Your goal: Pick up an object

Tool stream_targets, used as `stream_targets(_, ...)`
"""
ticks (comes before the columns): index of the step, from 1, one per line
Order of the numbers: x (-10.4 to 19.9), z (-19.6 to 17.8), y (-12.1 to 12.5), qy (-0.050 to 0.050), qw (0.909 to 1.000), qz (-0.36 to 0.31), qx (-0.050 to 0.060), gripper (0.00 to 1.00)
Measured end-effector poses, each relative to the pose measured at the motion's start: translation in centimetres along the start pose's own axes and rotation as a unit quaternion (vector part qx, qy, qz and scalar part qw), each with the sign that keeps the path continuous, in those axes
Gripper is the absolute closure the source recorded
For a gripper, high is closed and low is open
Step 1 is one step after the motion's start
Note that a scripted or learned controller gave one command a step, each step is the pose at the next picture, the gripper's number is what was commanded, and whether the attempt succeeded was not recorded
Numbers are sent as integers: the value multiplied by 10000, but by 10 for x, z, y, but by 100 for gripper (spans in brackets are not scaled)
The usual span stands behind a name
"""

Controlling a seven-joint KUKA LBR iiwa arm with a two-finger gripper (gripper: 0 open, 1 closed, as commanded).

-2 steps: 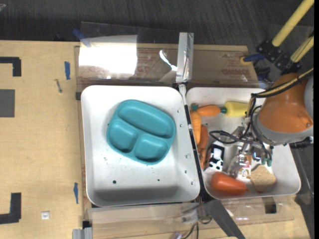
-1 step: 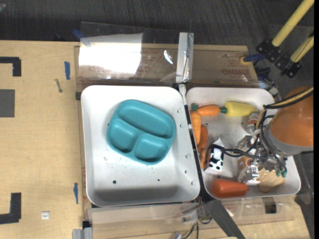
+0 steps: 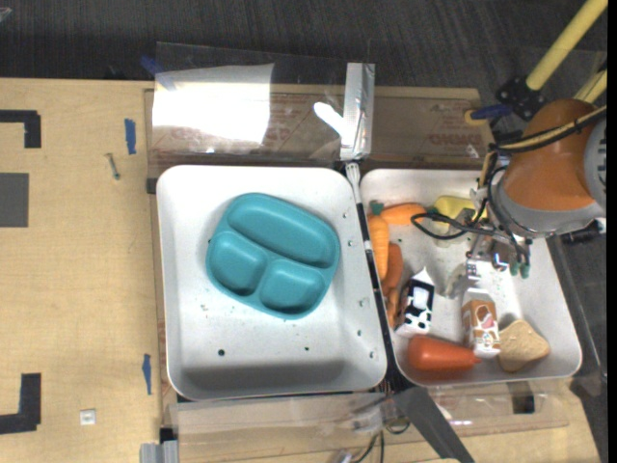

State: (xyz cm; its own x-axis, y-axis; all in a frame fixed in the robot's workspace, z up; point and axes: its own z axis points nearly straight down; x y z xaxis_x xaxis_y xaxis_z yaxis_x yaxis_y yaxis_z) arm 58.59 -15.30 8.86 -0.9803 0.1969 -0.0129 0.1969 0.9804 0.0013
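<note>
My gripper (image 3: 490, 251) hangs low inside the right bin (image 3: 561, 302), below the arm's orange band (image 3: 548, 170). Directly beneath it in the picture lies a small brown bottle (image 3: 480, 322) with a pale top; whether the two touch is unclear. A tan bread-like piece (image 3: 522, 344) sits right of the bottle. At the bin's front lies a red-orange oblong (image 3: 440, 355), with a black-and-white cow toy (image 3: 417, 305) above it. Carrots (image 3: 385, 239) lie along the bin's left wall. A yellow item (image 3: 451, 206) is partly hidden behind cables at the back.
The left bin (image 3: 193, 326) holds a teal divided plate (image 3: 273, 253). A clear plastic panel (image 3: 241, 114) and a metal divider post (image 3: 358, 109) stand behind the bins. A yellow pole (image 3: 574, 29) slants at the upper right. The wooden bench (image 3: 67, 258) extends left.
</note>
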Motion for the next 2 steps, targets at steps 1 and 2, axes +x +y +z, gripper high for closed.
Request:
stream_targets(1,65,-1,-12,19,9999,-128,3,0)
stream_targets(2,96,-2,-38,-8,9975,-700,8,0)
